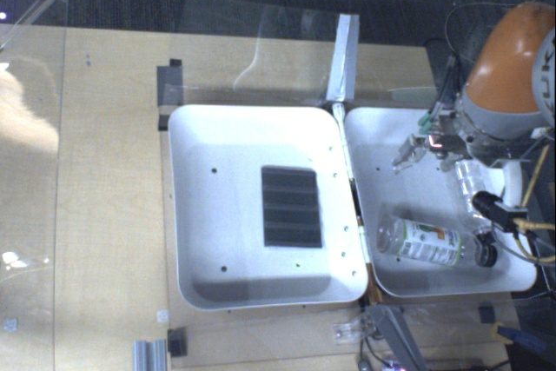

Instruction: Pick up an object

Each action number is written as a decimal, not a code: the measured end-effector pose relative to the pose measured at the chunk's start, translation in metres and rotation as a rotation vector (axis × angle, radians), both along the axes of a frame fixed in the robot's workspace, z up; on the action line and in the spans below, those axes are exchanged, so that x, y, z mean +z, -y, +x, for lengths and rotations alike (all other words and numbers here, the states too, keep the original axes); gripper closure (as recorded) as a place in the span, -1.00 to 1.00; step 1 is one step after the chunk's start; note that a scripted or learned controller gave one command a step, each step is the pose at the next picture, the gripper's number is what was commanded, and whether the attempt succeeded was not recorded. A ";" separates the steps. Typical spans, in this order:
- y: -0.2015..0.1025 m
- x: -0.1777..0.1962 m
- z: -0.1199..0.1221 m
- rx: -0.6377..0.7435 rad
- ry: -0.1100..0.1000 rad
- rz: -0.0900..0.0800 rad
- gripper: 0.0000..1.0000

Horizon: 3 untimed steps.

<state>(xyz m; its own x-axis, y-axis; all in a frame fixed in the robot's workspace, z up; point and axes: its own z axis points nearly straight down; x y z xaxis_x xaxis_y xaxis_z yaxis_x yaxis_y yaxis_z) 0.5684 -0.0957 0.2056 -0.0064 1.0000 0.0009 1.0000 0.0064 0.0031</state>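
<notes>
A clear plastic bottle (423, 241) with a pale label and a black cap lies on its side near the front of the right bin (382, 187). My gripper (415, 149) hangs over the back half of that bin, above and behind the bottle and apart from it. I see nothing in its grasp. A black ribbed rectangular block (291, 206) lies flat in the middle of the left bin (208, 143).
A clear, glassy item (469, 178) shows just right of the gripper in the right bin; its shape is unclear. The orange and grey arm (512, 65) covers the right bin's far right corner. A metal divider (341, 69) stands behind the bins.
</notes>
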 end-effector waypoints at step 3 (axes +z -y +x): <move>-0.001 -0.117 0.021 0.056 0.010 -0.001 -1.00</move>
<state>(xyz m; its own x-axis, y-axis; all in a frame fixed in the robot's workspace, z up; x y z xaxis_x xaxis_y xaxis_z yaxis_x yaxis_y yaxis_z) 0.5891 -0.0951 0.0890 -0.0625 0.9980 -0.0001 0.9980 0.0625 0.0127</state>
